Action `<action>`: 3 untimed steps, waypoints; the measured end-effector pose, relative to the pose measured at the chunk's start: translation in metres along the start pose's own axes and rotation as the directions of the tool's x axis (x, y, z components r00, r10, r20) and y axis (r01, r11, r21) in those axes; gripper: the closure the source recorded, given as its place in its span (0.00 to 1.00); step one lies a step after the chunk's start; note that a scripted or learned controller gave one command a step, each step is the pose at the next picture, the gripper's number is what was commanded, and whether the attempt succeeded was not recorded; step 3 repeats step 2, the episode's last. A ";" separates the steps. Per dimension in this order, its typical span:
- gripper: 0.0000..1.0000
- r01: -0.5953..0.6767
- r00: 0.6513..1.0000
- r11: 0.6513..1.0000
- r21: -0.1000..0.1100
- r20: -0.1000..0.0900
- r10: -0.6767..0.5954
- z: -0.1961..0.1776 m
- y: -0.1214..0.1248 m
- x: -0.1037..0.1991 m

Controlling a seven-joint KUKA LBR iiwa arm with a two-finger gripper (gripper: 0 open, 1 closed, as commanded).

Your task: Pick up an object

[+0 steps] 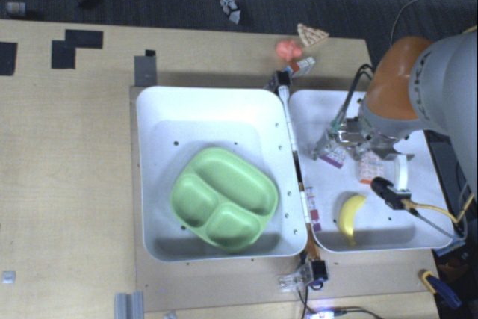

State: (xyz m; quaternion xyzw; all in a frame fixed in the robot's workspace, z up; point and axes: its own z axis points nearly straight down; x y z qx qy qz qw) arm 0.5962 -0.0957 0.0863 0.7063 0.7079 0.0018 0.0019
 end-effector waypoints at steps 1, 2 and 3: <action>1.00 0.000 1.000 1.000 -0.006 0.001 0.000 -0.012 0.002 0.000; 1.00 0.003 1.000 1.000 0.001 -0.003 -0.003 -0.099 -0.068 0.124; 1.00 0.003 1.000 1.000 0.001 -0.003 -0.003 -0.099 -0.068 0.124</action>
